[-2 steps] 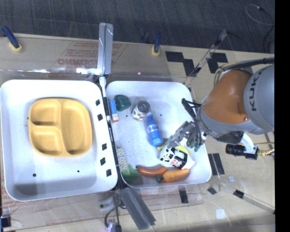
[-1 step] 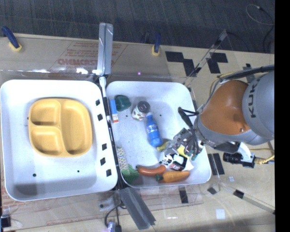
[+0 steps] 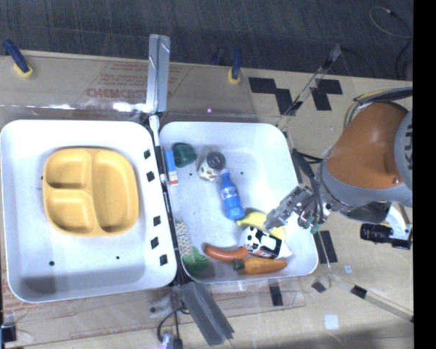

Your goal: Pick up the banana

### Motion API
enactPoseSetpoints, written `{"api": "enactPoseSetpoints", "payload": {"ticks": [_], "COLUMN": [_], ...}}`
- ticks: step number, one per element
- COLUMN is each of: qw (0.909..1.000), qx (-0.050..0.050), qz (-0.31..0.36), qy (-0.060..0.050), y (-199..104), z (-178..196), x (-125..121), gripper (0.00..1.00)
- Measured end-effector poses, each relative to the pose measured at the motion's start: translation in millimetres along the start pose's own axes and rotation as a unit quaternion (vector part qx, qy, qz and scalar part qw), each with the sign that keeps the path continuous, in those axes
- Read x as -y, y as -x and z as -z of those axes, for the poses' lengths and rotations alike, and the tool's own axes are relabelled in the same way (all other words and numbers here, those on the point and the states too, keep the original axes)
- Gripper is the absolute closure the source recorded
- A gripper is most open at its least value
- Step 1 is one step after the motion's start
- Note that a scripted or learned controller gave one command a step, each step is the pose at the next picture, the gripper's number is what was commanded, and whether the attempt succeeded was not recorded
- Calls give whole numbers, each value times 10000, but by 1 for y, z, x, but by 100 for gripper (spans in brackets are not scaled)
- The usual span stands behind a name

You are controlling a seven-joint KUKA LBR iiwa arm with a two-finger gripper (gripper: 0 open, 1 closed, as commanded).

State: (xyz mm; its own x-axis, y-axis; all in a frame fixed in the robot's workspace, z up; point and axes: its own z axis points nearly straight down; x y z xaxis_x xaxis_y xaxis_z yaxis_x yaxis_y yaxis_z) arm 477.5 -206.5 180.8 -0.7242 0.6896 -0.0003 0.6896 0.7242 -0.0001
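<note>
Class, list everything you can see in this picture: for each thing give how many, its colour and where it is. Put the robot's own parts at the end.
bins: 2, white, side by side on the bench
tray: 1, yellow, three compartments, in the left bin
banana: 1, yellow, right bin, by the gripper
bottle: 1, blue, middle of the right bin
sausage: 1, reddish, front of the right bin
carrot: 1, orange, front right corner
green toy: 1, dark green, back left of the right bin
clamps: 2, blue and yellow, at the bench's back edge
arm: 1, grey and orange, right side
gripper: 1, dark, over the right bin's right edge
</note>
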Motion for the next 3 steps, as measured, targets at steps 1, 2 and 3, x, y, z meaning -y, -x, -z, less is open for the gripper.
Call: {"api": "enactPoseSetpoints", "payload": {"ticks": [1,2,3], "qw": [10000,9997,9942], "qx": [-3,1,-2], "qz": [-3,-259,1074], "qy": [-1,7,5], "y": [0,27,-31], "z": [0,-77,-89], "x": [0,-22,-40], "gripper": [0,0,0]}}
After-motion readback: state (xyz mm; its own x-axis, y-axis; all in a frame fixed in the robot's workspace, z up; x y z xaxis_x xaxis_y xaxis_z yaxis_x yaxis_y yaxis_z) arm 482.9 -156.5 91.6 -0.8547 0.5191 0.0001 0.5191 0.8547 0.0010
